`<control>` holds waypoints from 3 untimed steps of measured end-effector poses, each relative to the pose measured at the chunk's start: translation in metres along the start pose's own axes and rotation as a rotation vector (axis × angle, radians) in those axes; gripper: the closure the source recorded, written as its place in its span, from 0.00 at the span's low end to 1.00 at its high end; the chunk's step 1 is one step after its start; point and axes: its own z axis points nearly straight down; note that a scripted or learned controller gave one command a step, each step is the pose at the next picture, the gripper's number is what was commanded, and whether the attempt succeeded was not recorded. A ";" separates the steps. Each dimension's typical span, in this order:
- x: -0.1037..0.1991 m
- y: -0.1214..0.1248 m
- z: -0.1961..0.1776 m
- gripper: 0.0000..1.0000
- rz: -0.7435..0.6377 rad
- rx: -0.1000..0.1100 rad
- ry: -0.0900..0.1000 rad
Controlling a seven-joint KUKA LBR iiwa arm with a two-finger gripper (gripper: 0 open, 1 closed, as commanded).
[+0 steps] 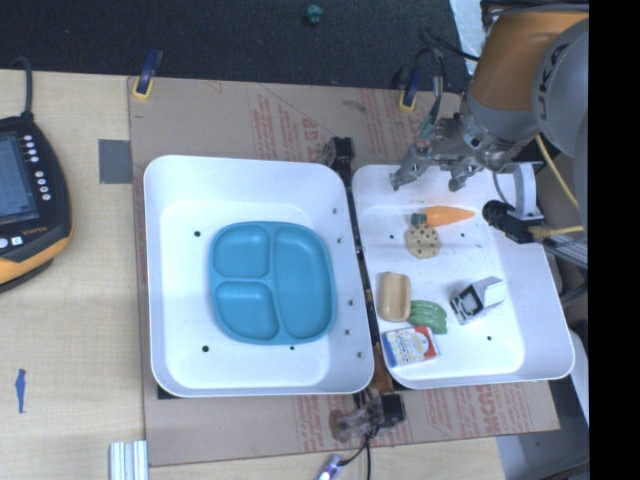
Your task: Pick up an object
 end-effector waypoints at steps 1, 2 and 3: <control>-0.038 -0.002 0.030 0.00 0.002 0.007 -0.001; -0.029 0.002 0.086 0.00 -0.001 -0.008 -0.007; -0.031 0.003 0.074 1.00 -0.001 -0.010 -0.010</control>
